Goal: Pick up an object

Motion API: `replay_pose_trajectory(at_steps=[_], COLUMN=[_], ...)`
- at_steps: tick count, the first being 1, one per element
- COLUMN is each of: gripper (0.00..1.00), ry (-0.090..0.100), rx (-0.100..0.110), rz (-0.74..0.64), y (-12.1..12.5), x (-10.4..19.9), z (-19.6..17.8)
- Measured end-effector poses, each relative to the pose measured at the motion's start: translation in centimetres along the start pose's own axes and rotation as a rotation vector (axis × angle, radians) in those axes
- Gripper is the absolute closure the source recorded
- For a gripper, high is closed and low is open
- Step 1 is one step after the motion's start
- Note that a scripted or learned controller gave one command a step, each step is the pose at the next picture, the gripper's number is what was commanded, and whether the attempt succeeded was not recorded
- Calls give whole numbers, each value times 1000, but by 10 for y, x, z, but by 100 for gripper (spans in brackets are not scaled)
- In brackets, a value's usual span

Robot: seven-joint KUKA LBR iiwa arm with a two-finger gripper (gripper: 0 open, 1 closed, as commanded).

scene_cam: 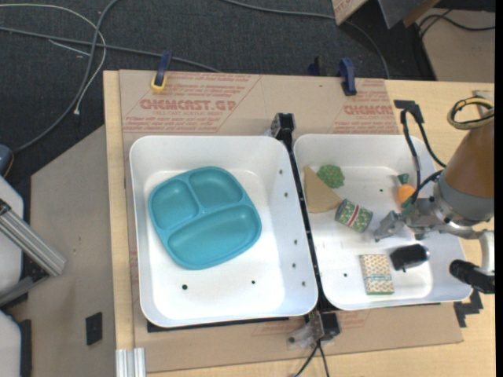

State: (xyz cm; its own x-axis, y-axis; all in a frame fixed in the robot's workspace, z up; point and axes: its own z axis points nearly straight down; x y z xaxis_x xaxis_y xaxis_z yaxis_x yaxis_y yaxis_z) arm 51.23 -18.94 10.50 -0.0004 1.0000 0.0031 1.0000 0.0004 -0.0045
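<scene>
The arm reached into the right bin (440, 293), its claw (393, 226) low beside a small patterned can (354, 215); whether it was released or clenched I could not tell. It looked like the approach, with a descent and closing still due. I counted two bins, one blue divided plate (206, 216), one can, one green piece (331, 176), one small box (377, 273).

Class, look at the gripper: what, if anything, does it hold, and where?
Nothing visibly held. The gripper hovers over the right bin, beside the can.
</scene>
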Motion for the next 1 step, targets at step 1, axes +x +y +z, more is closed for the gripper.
replay_pose_trajectory(at_steps=[1], gripper=[100], ry=[-2], rx=[-5], rz=[1], y=[1], x=[-1], z=[-13])
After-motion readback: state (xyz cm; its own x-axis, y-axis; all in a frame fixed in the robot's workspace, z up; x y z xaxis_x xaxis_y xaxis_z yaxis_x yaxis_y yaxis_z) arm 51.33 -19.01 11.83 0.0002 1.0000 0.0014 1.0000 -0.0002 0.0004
